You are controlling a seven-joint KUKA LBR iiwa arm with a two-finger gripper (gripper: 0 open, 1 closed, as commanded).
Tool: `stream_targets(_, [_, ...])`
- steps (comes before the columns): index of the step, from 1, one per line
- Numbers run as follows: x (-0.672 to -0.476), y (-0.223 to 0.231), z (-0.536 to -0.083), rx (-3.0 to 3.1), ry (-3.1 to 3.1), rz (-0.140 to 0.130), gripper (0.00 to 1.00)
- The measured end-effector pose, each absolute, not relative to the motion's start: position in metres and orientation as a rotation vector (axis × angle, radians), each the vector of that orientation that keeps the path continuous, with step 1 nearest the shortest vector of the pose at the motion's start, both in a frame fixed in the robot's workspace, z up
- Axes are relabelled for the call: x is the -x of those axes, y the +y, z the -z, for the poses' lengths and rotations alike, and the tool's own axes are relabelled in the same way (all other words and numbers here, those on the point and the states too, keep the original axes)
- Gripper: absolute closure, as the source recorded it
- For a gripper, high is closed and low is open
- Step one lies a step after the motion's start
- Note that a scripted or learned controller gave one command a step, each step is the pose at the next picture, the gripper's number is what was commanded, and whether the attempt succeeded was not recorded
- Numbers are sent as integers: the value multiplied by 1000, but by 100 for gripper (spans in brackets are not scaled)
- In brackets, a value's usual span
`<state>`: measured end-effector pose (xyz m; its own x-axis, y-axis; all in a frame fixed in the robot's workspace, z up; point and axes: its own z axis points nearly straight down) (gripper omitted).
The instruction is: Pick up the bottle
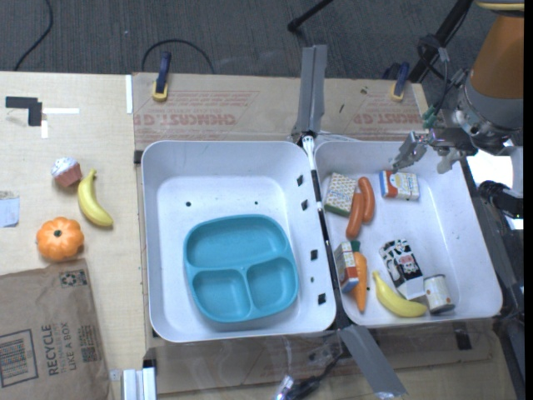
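While the gripper (408, 158) hangs open, the bottle (402, 267) lies cap up-left.

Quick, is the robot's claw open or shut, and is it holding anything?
Gripper: open, holding nothing, hanging over the right bin by the small carton.

"RECYCLE LIKE A BOSS", beside a barcode, is printed on the brown paper bag (42, 327) at lower left. Mirrored red lettering, apparently "CHEMCAST", is stamped on the cardboard sheet (225, 111) behind the bins.
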<state>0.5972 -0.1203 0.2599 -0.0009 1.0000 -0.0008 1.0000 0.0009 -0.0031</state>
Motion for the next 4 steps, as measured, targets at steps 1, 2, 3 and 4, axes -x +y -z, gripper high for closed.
stream_targets(1, [-597, -120, -260, 2219, -2221, -4, 0])
stream_targets(2, [-584, -31, -195, 2010, -2412, -5, 0])
stream_targets(3, [-600, 42, -190, 2481, -1925, -6, 0])
stream_targets(4, [-609, 66, -145, 2247, -2215, -7, 0])
